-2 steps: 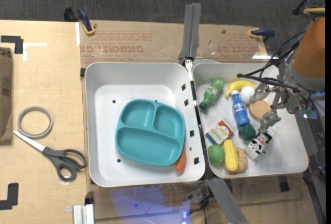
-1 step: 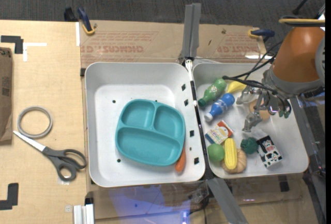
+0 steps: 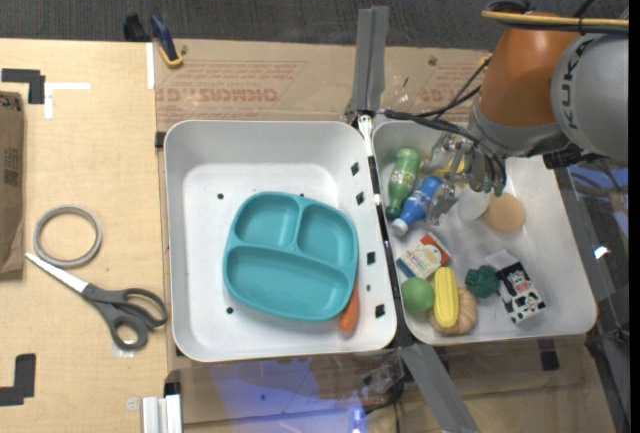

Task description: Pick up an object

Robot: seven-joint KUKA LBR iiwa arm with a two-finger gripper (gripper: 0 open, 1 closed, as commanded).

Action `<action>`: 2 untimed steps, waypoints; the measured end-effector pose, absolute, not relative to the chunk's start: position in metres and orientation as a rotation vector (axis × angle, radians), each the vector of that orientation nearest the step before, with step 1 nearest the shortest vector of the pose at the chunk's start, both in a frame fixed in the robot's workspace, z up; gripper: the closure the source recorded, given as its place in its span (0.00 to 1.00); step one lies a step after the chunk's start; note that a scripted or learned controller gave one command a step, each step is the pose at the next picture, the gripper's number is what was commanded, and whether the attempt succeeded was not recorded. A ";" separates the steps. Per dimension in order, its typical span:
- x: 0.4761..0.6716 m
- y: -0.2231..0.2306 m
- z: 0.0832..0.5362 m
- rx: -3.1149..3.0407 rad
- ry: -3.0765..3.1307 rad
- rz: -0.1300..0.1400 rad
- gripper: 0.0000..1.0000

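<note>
Blue bottle (image 3: pixel 424 197), lying slantwise just beside the gripper (image 3: pixel 462 179) on its side away from the arm, against the green bottle (image 3: pixel 404 171), is best straddled across its narrow width, though the gripper's opening cannot be told.

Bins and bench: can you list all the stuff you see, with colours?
tray: 1, teal, left bin
carrot: 1, orange, left bin, beside tray
green bottle: 1, right bin
blue bottle: 1, right bin
egg: 1, tan, right bin
corn: 1, yellow, right bin
lime: 1, green, right bin
scissors: 1, grey, bench left
tape roll: 1, grey, bench left
bins: 2, white
arm: 1, grey and orange
tool: 1, over right bin
</note>
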State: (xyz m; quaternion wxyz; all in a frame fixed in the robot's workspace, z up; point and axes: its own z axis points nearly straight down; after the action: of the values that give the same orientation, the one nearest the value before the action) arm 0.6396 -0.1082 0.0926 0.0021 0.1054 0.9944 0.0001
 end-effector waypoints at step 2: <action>0.653 -0.047 0.193 0.283 3.123 -0.001 1.00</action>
State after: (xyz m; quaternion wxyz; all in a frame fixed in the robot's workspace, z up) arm 0.6527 -0.0466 0.1930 0.0029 0.0901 0.9959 -0.0004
